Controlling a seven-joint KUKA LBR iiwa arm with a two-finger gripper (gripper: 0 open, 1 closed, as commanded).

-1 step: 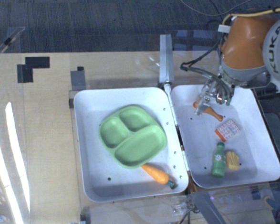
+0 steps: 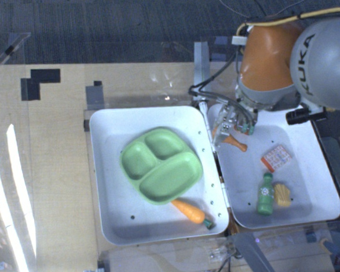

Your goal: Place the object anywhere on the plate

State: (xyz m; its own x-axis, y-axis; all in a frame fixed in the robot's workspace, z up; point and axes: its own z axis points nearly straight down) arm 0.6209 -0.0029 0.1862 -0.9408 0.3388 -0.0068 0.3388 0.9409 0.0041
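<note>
Showing a bulky rounded grey arm (image 2: 322, 64) with "KUKA" lettering in dark capitals running down its shell. Wearing a glossy orange band (image 2: 267, 56) above the wrist, domed and smooth. Trailing thin black cables (image 2: 213, 83) from the wrist area, with a yellow cable lying along the top of the orange section. Carrying a small metallic pincer (image 2: 232, 124) of silvery parts with greenish bits. Bearing a black stub on the grey shell's lower side.

We look down from one fixed camera above the bench (image 2: 40, 188), tilted at a slant, taking in both white bins (image 2: 102, 166) whole. It seems moderately near; the arm (image 2: 322, 64) enters from our right edge.
</note>
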